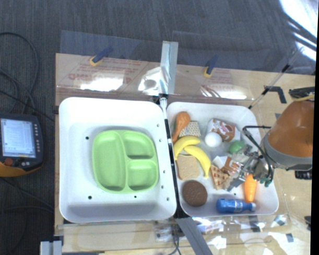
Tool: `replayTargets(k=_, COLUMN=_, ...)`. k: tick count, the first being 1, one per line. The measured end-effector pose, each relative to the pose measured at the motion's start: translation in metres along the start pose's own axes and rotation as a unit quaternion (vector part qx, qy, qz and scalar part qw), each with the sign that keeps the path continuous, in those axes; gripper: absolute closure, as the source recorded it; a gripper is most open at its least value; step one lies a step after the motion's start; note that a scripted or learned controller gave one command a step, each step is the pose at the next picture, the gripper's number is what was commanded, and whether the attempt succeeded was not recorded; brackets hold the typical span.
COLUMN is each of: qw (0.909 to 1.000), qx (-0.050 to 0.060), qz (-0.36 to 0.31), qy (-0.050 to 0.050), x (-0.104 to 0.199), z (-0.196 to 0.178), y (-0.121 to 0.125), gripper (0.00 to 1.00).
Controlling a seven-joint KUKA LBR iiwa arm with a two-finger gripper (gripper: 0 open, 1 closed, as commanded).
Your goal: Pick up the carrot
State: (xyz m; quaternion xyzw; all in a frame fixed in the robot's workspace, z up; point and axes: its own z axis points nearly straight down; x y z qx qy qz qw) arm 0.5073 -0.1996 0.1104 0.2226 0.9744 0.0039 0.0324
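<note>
One carrot (250,188) beside pincer (246,170), no legible writing

Around my worktop (286,89) the floor (100,15) is dark grey carpet with a fine ribbed weave, filling the top and left of the view. The worktop itself is pale wood, and clear plastic sheeting (106,70) lies across its far edge, catching white glare from light overhead. Two small clips, blue and yellow, (101,55) pin that sheeting down. At far left a teach pendant (15,144) with a lit screen and an orange underside rests on the carpet, and black cables (15,77) loop away from it. A bright, blurred patch of light (304,14) sits at the top right corner.
</note>
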Motion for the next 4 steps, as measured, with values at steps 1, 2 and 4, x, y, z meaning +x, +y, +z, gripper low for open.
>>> replayTargets(k=1, qw=0.9995, qx=0.009, qz=0.027, qy=0.011, x=0.000, z=0.012, y=-0.004, gripper=0.00)
replayTargets(k=2, qw=0.9995, qx=0.008, qz=0.028, qy=0.009, x=-0.002, z=0.003, y=-0.003, gripper=1.00)
replayTargets(k=4, qw=0.9972, qx=0.013, qz=0.068, qy=0.027, x=-0.016, z=-0.105, y=-0.009, gripper=1.00)
